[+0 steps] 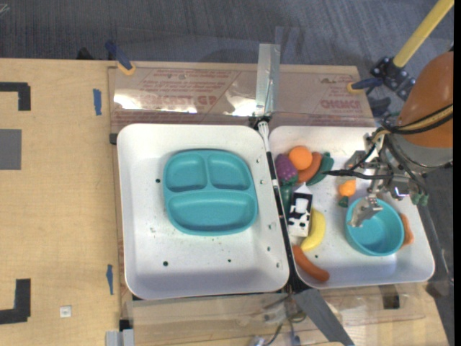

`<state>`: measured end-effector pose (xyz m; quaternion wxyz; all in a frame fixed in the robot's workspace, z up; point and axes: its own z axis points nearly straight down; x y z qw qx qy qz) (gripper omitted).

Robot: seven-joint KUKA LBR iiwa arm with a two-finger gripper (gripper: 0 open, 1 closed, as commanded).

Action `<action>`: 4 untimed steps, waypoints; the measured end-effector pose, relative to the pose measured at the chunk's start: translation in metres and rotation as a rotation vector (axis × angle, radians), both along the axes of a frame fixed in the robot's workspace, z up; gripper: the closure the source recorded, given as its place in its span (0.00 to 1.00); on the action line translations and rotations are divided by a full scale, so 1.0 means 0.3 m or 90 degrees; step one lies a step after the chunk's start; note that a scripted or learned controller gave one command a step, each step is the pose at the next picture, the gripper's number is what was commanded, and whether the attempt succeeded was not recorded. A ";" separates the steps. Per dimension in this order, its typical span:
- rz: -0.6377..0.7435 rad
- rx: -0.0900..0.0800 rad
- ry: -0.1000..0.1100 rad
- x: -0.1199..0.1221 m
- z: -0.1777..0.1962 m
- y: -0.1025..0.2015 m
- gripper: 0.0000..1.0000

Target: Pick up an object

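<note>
The right bin (338, 262) holds several toy foods. An orange ball (300, 156) lies on a carrot with green leaves (314, 167), next to purple grapes (286, 166). A black-and-white carton (300, 213), a yellow banana (315, 233) and a reddish sausage (310, 267) lie along the bin's left side. A small orange piece (347, 188) sits near a teal bowl (376, 229). My gripper (371, 209) hangs over the bowl's upper left rim, with nothing seen between its fingers.
The left bin (137, 258) carries a teal divided plate (210, 192). A metal divider post (267, 78) stands at the back between the bins. The arm's orange band (432, 99) and cables fill the upper right over the right bin.
</note>
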<state>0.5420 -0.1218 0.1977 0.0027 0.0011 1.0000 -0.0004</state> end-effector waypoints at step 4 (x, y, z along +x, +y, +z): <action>0.122 0.002 -0.005 -0.076 -0.361 -0.041 0.00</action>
